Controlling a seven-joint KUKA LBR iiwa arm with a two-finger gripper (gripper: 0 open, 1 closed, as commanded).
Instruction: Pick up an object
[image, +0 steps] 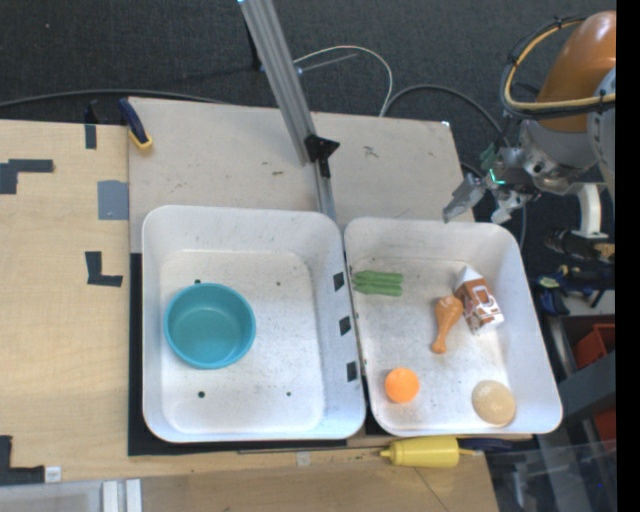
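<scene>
The right bin (530, 290) holds a green bean pod (377, 283), an orange drumstick (446, 322), a brown and white carton (478, 300), an orange ball (401, 385) and a pale round bun (493, 402). A blue bowl (209, 324) sits in the left bin (240, 225). My gripper (482, 203) hangs above the back right corner of the right bin, behind the carton. It is open and nothing is between its fingers.
A yellow bottle (425, 452) lies on the bench just in front of the right bin. A slanted metal pole (290, 90) rises behind the ridge between the bins. Cables run over the dark floor at the back.
</scene>
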